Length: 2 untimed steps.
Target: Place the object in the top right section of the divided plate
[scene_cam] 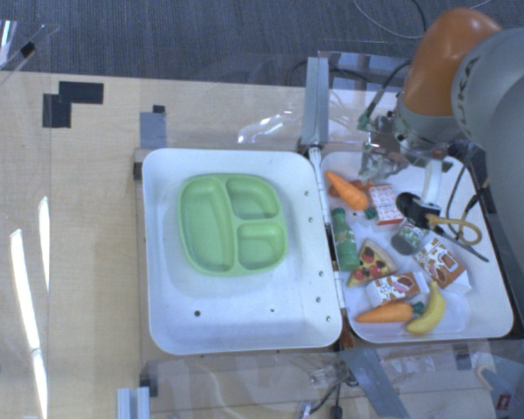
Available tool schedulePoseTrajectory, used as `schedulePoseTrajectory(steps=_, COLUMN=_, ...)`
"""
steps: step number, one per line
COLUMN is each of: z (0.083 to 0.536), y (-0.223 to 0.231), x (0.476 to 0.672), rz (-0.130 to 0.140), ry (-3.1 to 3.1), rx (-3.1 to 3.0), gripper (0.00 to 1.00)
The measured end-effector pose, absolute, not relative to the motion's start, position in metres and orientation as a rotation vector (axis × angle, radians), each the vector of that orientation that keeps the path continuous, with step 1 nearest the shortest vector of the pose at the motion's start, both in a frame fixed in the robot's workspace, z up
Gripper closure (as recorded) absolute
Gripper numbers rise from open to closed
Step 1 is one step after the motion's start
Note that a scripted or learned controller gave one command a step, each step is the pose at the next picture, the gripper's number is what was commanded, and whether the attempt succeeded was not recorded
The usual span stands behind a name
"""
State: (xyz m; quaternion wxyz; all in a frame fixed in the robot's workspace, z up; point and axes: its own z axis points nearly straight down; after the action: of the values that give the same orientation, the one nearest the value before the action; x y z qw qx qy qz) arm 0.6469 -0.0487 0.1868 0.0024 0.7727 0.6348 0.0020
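The gripper (pixel 373 166) hangs just above the carrot (pixel 348 191), right of the green plate (pixel 231 223); I cannot tell its grip.

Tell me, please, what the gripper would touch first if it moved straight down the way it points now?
Probably the carrot near the back of the right bin. The gripper hangs just above and beside it, pointing down. Depth is unclear from this slanted view, so it might instead meet the small red-and-white box next to the carrot.
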Motion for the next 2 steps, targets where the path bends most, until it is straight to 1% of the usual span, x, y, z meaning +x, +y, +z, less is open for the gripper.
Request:
schedulePoseTrajectory(steps=1, z=0.186, y=0.054, x=0.609, rz=0.007, ry=2.142, rx=2.296, gripper=1.00)
schedulePoseTrajectory(steps=2, z=0.224, y=0.143, x=0.596, rz=0.008, ry=2.105, rx=2.331, gripper=1.00)
